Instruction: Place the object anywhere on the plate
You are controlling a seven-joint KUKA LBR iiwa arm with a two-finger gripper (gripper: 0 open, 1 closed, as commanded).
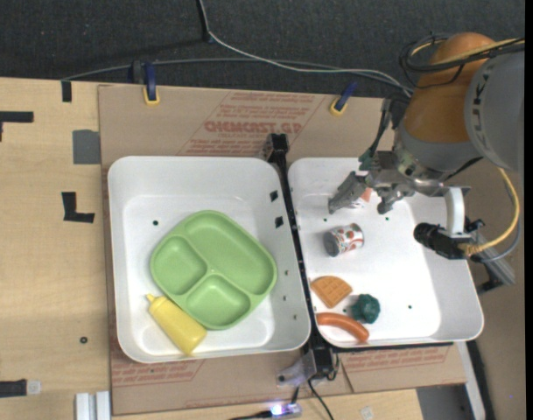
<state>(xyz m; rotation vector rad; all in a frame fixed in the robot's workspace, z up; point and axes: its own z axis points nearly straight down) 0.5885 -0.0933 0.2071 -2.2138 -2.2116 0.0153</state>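
The gripper [368, 192] is hovering over the upper part of the right bin [441, 322], its two fingers spread apart with nothing between them. A small orange-tipped bit is showing just beside the fingers, too small to identify.

The task names no particular object; the nearest candidate is the small can [344, 239], lying on its side just below the gripper, at about 7 o'clock from it. Judged from its look, it is light, rigid and smooth-walled, and being round and on its side it is likely to roll if nudged. The sounder hold would be across the cylinder's body, fingers closing on the curved sides at mid-length rather than on the ends.

Count for the right bin: one can; one waffle-like orange piece [331, 290] at 6 o'clock from the can; one dark green lump [366, 306] just beside it at 4 o'clock; one sausage [343, 326] near the bin's bottom edge. All appear to be toy food, light and stiff; the sausage is narrow and would be best taken across its middle.

Count for the left bin [126, 199]: one green plate [213, 269] with three compartments, sitting centrally; one yellow bottle [175, 324] touching the plate's rim at 7 o'clock.

Two bins, one arm, one gripper.
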